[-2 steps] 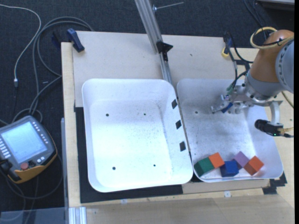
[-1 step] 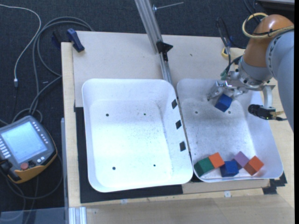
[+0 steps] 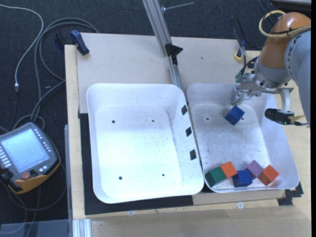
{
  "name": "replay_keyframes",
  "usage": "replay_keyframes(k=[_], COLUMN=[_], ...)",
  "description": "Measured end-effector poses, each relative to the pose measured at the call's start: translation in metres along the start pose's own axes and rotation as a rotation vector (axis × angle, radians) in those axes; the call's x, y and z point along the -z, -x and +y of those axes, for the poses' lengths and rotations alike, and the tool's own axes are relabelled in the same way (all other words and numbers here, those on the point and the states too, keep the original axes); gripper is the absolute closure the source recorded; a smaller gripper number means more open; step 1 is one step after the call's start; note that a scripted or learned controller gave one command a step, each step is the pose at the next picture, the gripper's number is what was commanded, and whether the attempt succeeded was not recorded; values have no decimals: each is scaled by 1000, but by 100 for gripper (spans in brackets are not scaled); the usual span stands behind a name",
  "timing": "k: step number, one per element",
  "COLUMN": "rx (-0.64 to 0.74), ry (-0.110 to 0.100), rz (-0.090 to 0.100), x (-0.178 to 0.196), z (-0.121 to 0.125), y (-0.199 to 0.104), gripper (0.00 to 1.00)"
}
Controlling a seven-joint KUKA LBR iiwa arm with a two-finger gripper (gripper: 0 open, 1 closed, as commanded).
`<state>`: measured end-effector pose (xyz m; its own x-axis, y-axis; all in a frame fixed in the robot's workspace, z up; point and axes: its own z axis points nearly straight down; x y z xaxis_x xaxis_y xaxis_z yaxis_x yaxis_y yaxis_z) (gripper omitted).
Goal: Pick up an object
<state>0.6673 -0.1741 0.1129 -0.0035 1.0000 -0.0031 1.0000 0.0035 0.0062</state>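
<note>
Bench (image 3: 133, 63) seen from above at a slant. Nearest, along the right bin's (image 3: 276, 132) front wall, a cluster of five blocks: green block (image 3: 215, 175) at the left end, orange block (image 3: 228, 169) touching it at its 2 o'clock, dark blue block (image 3: 242, 178) just right of those, purple block (image 3: 255, 168) at its 1 o'clock, second orange block (image 3: 269, 175) at the right end of the row. Left bin (image 3: 133, 95) sits beside the right bin, their walls meeting along the middle, with black tabs (image 3: 188, 131) on that shared edge. Off the bench at 9 o'clock, a teach pendant (image 3: 27, 154) lies on dark carpet with cables (image 3: 34, 38) trailing up past it. Farther back in the right bin, a blue cube (image 3: 234, 115) is tilted on a corner, apart from the front cluster. Gripper (image 3: 238, 97) is directly at its 12 o'clock, fingers pointing down at the cube's top; contact or grip between fingers and cube cannot be made out, nor how far the fingers are spread. Grey arm with orange band (image 3: 281, 38) comes in from 2 o'clock. Farthest: slanted metal rail (image 3: 157, 21) running to the back edge, blue clamp (image 3: 79, 42) at the bench's far left corner.
</note>
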Motion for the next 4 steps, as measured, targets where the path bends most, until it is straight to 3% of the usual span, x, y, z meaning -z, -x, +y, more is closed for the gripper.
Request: replay_keyframes(k=[1, 2, 3, 4], rx=[0, -4, -3, -3], ry=[-2, -12, -5, -6], rz=[0, 5, 5, 5], x=[-1, -13, -1, -2], z=[0, -45, -42, -42], y=[0, -2, -2, -2], gripper=[0, 0, 100, 0])
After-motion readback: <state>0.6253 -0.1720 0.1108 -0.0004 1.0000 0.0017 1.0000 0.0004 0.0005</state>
